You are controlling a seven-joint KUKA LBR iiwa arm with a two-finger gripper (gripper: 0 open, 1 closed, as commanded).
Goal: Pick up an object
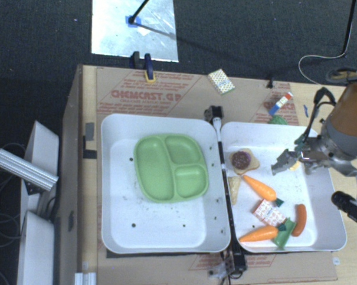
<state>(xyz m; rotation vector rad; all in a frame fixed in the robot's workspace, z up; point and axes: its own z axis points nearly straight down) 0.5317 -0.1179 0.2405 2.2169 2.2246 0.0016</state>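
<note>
My gripper (294, 164) hangs over the upper right part of the right bin (326, 201), open, with its fingers apart and nothing held between them. A small yellow piece (294, 166) shows just below it on the bin floor. To its left lies a brown round donut (242, 159). Below it lie an orange carrot (259, 187), a small patterned box (269, 212), a red sausage (300, 219), a second carrot (258, 234) and a green piece (284, 228). A tan wedge (234, 188) rests by the bin's left wall.
The left bin (121, 166) holds a green divided plate (171, 168). A black divider (224, 182) runs between the bins. On the bench behind lie a small patterned block (221, 81) and a red-and-blue item (279, 104). The arm's body (350, 126) stands at the right.
</note>
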